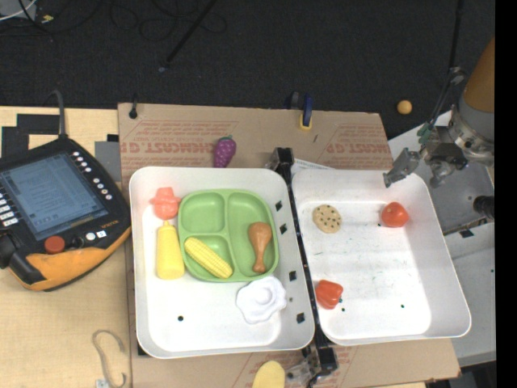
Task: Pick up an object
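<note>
the gripper (421,162) sits at the upper right corner of the right bin (449,281), above the rim, with its two dark fingers spread apart and nothing between them. the grey arm with its orange band (483,78) enters from the right edge.

right bin contents: a round cookie (327,218) in the upper left part; a red tomato (394,214) in the upper right part, just below and left of the gripper and apart from it; a red pepper (329,294) low on the left side near the wall.

left bin (210,334) contents: a green divided plate (228,234) at centre, holding a corn cob (208,257) in its lower left section and a chicken drumstick (260,246) in its right section. a yellow bottle (169,250) lies just left of the plate, with a pink item (165,203) above it, type not determinable. a white fried egg (262,300) lies below the plate.

outside the bins: a purple grape bunch (224,151) on the cardboard (339,140) behind the left bin; a teach pendant (56,208) on the bench at far left; a small orange ball (404,107) behind the right bin; a yellow object (268,374) at the front edge
</note>
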Available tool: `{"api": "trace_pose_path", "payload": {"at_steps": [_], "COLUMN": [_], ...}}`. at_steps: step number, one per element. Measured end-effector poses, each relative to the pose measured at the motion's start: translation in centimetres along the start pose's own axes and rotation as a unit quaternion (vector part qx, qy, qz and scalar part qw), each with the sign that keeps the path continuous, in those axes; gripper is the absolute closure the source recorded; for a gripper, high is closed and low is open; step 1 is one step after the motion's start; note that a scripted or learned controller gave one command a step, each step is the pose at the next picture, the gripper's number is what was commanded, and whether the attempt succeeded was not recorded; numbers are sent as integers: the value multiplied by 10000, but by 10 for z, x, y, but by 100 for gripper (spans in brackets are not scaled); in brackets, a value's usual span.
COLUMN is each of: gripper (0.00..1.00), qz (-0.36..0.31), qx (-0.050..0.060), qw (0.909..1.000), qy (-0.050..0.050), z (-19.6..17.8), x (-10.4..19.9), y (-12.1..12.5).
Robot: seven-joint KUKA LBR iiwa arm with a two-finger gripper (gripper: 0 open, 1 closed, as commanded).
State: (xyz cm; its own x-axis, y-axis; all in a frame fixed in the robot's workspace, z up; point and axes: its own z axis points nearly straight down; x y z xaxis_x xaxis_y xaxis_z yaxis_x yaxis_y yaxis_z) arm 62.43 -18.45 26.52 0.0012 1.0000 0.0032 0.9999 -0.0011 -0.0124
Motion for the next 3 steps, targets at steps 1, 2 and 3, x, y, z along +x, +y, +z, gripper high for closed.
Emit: {"api": "trace_pose_path", "payload": {"at_steps": [1, 2, 3], "gripper": [0, 0, 0], "qz": [-6, -19, -9], "qx": [-59, -28, -31], "qw": [10000, 10000, 10000], "qy": [-14, -6, -4], "z": [-7, 57, 103], "x": [0, 7, 14], "y": [2, 1, 0]}}
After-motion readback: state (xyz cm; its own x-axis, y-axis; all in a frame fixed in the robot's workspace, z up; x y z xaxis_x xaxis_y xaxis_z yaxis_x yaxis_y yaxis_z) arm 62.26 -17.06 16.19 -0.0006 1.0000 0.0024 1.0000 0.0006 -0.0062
